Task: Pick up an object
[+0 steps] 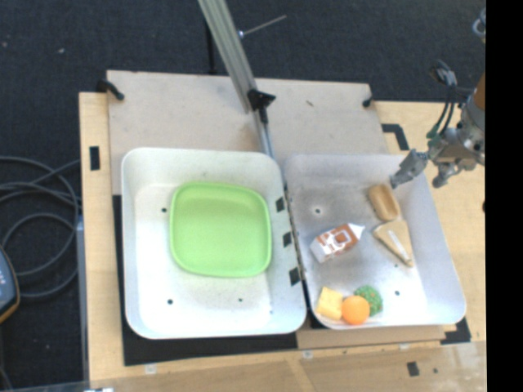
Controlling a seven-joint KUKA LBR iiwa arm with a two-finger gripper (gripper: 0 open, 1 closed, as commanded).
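My gripper (426, 171) hangs at the far right corner of the right bin (425, 300), its two fingers (406, 171) spread apart and open, with nothing between them. Just below and left of it lies a tan bread roll (382, 201). A pale wedge (394, 242) rests nearer the front, and a small brown-and-white carton (337, 242) lies in the bin's middle. At the front edge sit a yellow block (330, 304), an orange ball (355, 309) and a green broccoli piece (372, 299), close together.
The left bin (139, 219) holds a square green plate (221, 229). A grey metal strut (233, 47) slants down from the top to the gap between the bins. Cables (33, 211) lie off the bench at left.
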